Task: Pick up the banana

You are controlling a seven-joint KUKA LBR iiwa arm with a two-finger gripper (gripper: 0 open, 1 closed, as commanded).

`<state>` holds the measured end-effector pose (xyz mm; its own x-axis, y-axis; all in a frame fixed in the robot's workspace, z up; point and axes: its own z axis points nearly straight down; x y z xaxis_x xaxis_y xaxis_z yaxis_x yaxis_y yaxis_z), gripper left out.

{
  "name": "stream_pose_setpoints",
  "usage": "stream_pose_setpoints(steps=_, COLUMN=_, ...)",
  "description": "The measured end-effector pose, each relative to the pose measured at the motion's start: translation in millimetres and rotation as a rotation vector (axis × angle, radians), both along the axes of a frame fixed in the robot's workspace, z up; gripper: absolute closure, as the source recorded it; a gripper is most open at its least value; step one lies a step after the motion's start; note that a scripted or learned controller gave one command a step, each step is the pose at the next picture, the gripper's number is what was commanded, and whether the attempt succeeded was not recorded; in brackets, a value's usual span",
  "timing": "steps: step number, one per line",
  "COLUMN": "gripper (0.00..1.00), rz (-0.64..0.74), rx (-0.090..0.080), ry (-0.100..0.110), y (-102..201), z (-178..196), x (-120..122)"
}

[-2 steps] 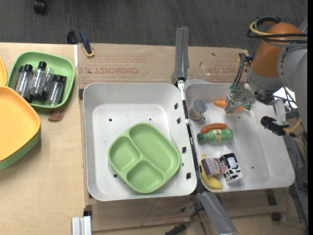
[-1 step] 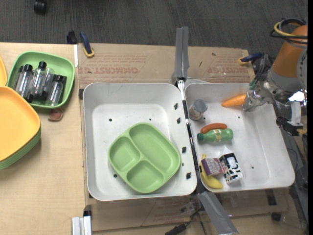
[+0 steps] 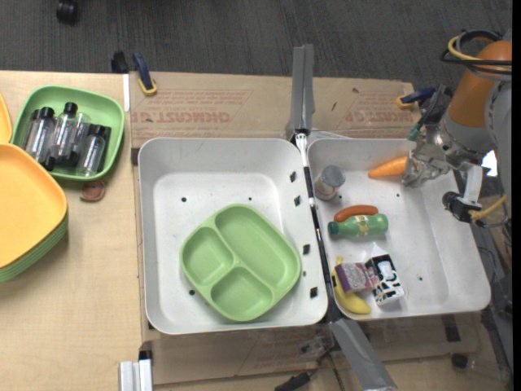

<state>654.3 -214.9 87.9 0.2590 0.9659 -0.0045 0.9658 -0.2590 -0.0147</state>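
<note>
The yellow banana [image 3: 352, 302] lies in the front left corner of the right bin [image 3: 444, 251], partly tucked under a small purple box [image 3: 353, 276]. My gripper [image 3: 417, 171] hovers at the far side of that bin, well away from the banana, right beside the thick end of an orange carrot [image 3: 386, 167]. Nothing is visibly held by it.
A black and white box [image 3: 387, 279] sits beside the purple one. A green bottle [image 3: 359, 226], a red pepper [image 3: 356, 213] and a grey can [image 3: 330, 182] lie mid-left in the right bin. The left bin [image 3: 163, 186] holds a green divided plate [image 3: 240, 261].
</note>
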Motion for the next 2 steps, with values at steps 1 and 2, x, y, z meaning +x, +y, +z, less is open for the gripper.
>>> stream_pose_setpoints(steps=1, gripper=1.0, rz=-0.185, rx=0.0, ry=0.001, y=-0.7, z=0.3, x=0.5)
stream_pose_setpoints(steps=2, gripper=1.0, rz=-0.164, rx=0.0, ry=-0.001, y=1.4, z=0.7, x=1.2)
